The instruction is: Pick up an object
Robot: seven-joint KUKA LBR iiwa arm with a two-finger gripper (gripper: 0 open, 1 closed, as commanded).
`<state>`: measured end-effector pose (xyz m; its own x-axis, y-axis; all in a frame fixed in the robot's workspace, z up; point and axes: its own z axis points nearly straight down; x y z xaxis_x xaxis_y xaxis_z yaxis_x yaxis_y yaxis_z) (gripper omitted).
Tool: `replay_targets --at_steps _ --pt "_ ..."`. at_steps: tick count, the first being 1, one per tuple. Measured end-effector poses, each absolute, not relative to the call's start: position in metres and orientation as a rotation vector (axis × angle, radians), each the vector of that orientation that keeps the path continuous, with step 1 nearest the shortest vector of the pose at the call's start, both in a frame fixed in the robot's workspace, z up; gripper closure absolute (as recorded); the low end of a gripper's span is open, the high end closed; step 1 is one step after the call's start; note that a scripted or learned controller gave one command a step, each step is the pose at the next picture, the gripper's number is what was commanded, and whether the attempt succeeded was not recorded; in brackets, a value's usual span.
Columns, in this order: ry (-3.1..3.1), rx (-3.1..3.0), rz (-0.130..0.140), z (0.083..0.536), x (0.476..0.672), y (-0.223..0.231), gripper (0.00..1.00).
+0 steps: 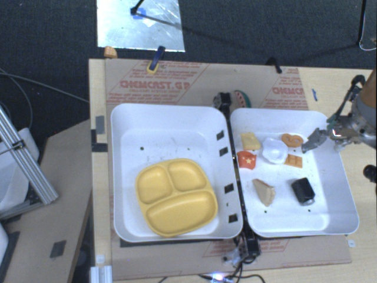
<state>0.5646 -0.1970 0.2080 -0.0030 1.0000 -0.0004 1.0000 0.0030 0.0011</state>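
The right bin [336,181] holds several small items: a pale yellow piece [251,141], a white translucent lump [274,150], an orange-brown curled piece [291,139], a red block [247,160], a small orange piece [293,161], a tan wedge [264,191] and a black block [303,190]. My gripper [312,141] reaches in over the right bin's far right side. Its tip is just right of the orange-brown curled piece and above the small orange piece. Nothing is visibly held in it.
The left bin [135,122] holds a yellow divided plate [175,197]. A ridge with black clips [230,170] separates the two bins. The arm's wrist [356,125] hangs over the right bin's right rim. A cardboard sheet [194,81] lies under both bins.
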Motion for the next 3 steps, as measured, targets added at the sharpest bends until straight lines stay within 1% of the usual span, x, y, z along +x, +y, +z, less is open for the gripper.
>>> replay_targets --at_steps 1,2,3 --pt "2.225 2.222 0.000 0.126 0.507 -0.164 0.00" --pt "2.219 2.225 -0.001 0.083 0.485 -0.208 0.00" --pt "2.224 2.216 0.002 0.085 0.494 -0.206 0.00"
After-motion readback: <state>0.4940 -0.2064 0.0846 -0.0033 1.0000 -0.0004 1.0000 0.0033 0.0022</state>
